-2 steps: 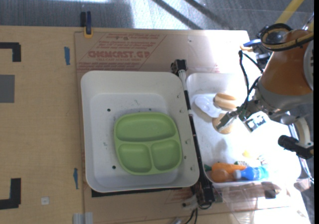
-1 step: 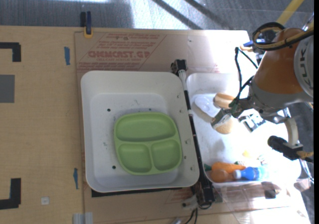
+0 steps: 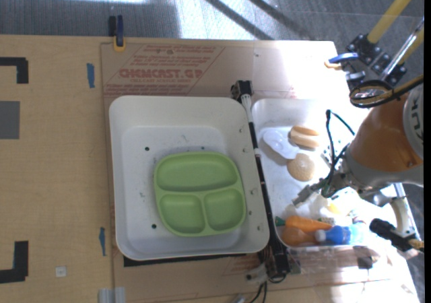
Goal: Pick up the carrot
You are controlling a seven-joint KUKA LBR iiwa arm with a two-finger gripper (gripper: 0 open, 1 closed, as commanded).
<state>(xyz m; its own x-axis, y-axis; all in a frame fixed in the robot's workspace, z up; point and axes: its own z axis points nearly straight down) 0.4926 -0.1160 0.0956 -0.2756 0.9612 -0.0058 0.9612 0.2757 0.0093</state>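
You have the bench [image 3: 54, 180] filling most of the frame, a tan board surface with black corner marks at the far left and blue tape bits along its edges. Above it, at the top of the frame, runs a grey floor with bright patches of light.

On the bench sit two white bins. The left bin [image 3: 128, 126] takes up the centre of the frame and holds a green divided tray [image 3: 199, 194], one long compartment above two small ones. The right bin [image 3: 269, 116] is washed out by glare along its right side.

The arm [image 3: 387, 140] comes in from the right edge, its orange band large at mid-right, and the gripper [image 3: 311, 192] reaches down-left into the right bin. You cannot tell from here whether it is spread or closed, and nothing is plainly seen in its grasp.

Around it: a bun-like piece [image 3: 304, 137] near the upper middle of the right bin, a white flat object [image 3: 277, 141] just left of that, and a tan round item [image 3: 301, 167] below them.

The carrot [image 3: 306, 225] lies in the lower part of the right bin, below the gripper and near it, apart from it. A blue object [image 3: 340, 234] sits just beside the carrot's right end.
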